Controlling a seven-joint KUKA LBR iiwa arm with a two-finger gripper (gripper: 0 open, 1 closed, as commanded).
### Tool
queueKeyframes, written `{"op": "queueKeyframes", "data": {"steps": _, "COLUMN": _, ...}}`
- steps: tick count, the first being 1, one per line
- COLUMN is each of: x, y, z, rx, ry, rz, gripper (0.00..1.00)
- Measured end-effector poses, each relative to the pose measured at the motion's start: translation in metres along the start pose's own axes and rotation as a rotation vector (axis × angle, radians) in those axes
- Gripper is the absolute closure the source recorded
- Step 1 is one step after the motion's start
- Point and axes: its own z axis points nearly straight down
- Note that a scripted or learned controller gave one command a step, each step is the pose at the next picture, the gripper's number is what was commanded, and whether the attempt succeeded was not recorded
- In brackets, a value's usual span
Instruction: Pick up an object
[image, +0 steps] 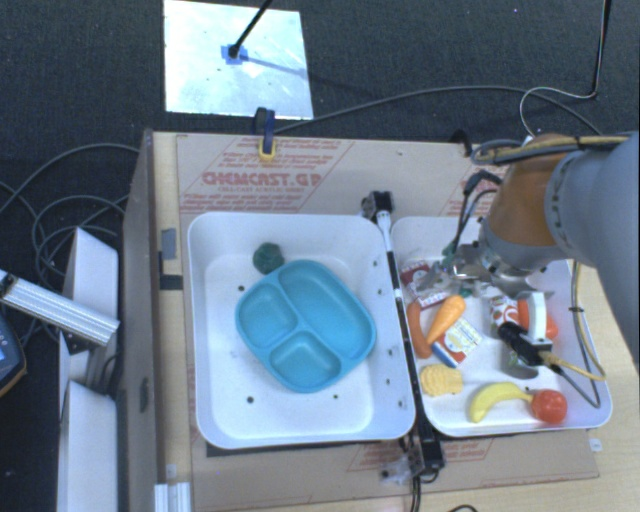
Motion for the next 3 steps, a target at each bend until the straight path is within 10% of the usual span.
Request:
{"op": "queueKeyframes", "data": {"steps": 1, "x": 0.006, "y": -0.036, "z": 0.000, "rx": 0.000, "ry": 0.001, "rz": -0.001, "gripper": 0.00}}
{"op": "queueKeyframes", "data": {"steps": 2, "x": 0.006, "y": -0.036, "z": -0.009, "rx": 0.004, "ry": 0.004, "rz": -0.002, "gripper": 1.00}}
{"op": "queueKeyframes", "data": {"steps": 3, "x": 0.078, "y": -0.035, "z": -0.095, "rx": 0.015, "ry": 0.006, "rz": -0.005, "gripper": 1.00}}
